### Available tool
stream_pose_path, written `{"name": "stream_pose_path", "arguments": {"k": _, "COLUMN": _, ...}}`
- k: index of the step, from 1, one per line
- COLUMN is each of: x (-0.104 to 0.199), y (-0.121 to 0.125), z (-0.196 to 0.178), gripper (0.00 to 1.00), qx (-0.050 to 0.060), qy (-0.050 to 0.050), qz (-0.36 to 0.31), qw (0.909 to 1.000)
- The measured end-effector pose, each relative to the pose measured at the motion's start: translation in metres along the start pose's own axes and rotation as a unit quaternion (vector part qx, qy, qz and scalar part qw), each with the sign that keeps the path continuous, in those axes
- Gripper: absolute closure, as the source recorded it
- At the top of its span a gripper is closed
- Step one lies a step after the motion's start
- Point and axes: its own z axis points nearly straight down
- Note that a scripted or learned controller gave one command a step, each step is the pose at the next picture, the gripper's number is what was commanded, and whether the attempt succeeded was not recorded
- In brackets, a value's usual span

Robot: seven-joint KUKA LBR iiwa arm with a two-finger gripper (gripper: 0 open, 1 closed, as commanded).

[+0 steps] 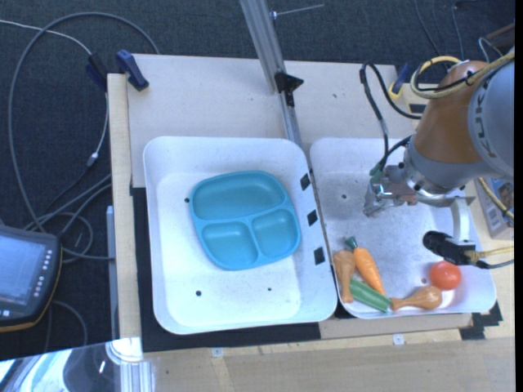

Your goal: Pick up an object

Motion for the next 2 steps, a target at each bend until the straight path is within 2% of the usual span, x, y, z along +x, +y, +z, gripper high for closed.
{"name": "stream_pose_path", "arguments": {"k": 2, "x": 0.000, "y": 0.002, "z": -0.083, "gripper": 1.00, "qx": 0.000, "qy": 0.000, "qz": 0.000, "qw": 1.0000}}
